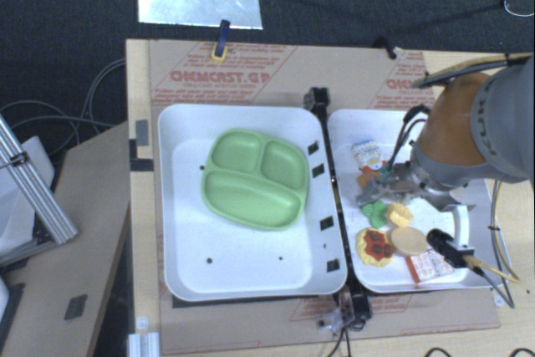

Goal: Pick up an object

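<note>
Camera view: the gripper (374, 195) sits low in the right bin (351, 130), among the small items near its left wall; whether it is open or closed cannot be told from this slant, and nothing is visibly in its hold. The arm (468, 134) reaches in from the right and covers the bin's middle. Candidate objects cluster just around the gripper: a green piece (378, 211) touching or right under it, a yellow piece (400, 216) beside that, a pizza slice (375, 247) and a tan round piece (409, 241) nearer the camera, a red-and-white packet (428, 265) at the near edge, a small white packet (366, 153) on the far side. The left bin (180, 180) holds a green divided tray (255, 178), well apart from the gripper. Likely stage: descent onto the green piece, pick not confirmed. Tight clutter means a neighbour could get nudged.
</note>
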`<move>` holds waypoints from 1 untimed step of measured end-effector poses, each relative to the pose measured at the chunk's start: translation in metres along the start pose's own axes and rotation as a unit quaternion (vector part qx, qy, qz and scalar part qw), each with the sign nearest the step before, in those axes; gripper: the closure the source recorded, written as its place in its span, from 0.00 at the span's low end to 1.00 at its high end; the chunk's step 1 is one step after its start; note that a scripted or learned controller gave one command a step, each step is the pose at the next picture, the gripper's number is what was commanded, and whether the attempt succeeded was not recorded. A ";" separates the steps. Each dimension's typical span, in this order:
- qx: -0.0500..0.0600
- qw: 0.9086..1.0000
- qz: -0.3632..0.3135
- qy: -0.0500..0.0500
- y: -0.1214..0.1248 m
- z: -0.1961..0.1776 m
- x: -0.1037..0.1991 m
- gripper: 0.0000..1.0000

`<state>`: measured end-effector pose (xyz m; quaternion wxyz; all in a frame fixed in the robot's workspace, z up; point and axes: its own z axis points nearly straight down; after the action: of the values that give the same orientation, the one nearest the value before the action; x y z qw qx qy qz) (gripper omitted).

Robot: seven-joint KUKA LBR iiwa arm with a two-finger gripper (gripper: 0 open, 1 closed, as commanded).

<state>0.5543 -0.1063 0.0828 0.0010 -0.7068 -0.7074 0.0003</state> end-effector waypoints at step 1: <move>-0.002 1.000 0.000 0.000 0.001 -0.012 0.000 1.00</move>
<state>0.5553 -0.1065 0.0950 -0.0005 -0.7068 -0.7074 -0.0008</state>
